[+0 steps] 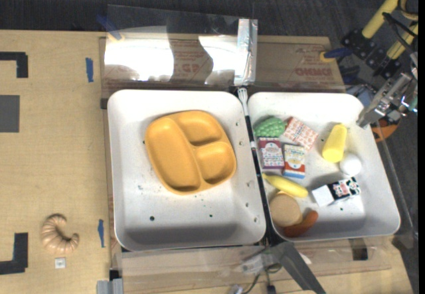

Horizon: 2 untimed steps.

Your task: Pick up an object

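The right bin (378,210) holds several small things: a green knobbly item (269,127), small printed cartons (284,156), a yellow cylinder (335,142), a white ball (350,166), a yellow banana (286,185), a tan round piece (285,210), a reddish sausage (305,221) and a white box with black marks (335,191). My gripper (372,113) hangs at the far right, above that bin's right rim and just right of the yellow cylinder, touching nothing. Its grey body slants down to the left.
The left bin (129,213) carries an orange divided plate (190,150). A tan curled toy (58,233) lies on the bench at the lower left. Clear plastic and a foil strip (245,54) stand behind the bins. Yellow and black cables (392,7) crowd the upper right.
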### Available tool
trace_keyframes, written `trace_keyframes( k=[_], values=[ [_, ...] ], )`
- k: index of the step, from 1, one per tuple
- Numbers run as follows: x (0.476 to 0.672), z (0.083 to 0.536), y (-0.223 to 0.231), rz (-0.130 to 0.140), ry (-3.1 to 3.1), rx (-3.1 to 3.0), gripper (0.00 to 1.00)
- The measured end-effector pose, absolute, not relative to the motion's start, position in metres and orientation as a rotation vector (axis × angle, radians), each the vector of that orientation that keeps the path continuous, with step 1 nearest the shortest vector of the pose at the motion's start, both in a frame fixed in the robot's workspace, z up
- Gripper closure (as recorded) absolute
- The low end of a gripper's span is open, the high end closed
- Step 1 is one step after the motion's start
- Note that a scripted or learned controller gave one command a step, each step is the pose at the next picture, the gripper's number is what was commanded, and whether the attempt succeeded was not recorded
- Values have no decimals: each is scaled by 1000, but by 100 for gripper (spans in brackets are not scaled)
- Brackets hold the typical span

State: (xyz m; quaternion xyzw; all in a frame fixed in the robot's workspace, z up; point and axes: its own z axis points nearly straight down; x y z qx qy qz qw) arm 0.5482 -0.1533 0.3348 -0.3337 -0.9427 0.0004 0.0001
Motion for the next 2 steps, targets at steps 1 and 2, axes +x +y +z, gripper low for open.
trace_keyframes(
  k=[1,2],
  values=[
    [525,384,-160,0,-3075,-685,100],
    [513,401,-168,1,-3136,-296,100]
  ],
)
